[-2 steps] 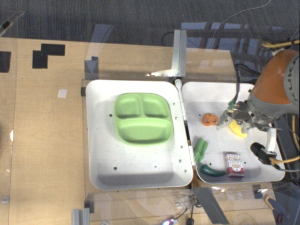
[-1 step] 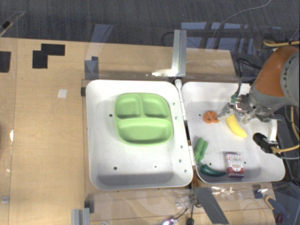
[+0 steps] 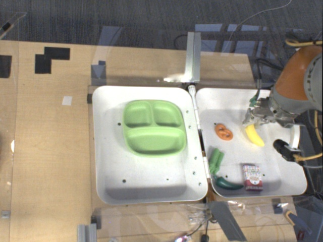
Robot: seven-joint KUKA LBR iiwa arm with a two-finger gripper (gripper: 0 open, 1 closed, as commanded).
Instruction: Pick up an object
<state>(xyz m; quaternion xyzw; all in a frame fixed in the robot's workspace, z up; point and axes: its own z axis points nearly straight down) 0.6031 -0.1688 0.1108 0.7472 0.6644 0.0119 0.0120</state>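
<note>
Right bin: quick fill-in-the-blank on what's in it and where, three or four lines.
1. The gripper hangs over the ____ bin.
2. The yellow item just below the gripper is a ____.
3. The green divided plate has ____ compartments.
4. The small red box lies near the bin's ____ edge.

Missing words: right; banana; three; front

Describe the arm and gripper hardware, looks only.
The arm is a rounded grey body with a broad orange band above the wrist. The gripper is a small metallic grey block with a bit of green at its top. Black cables run along the arm's right side.
</note>
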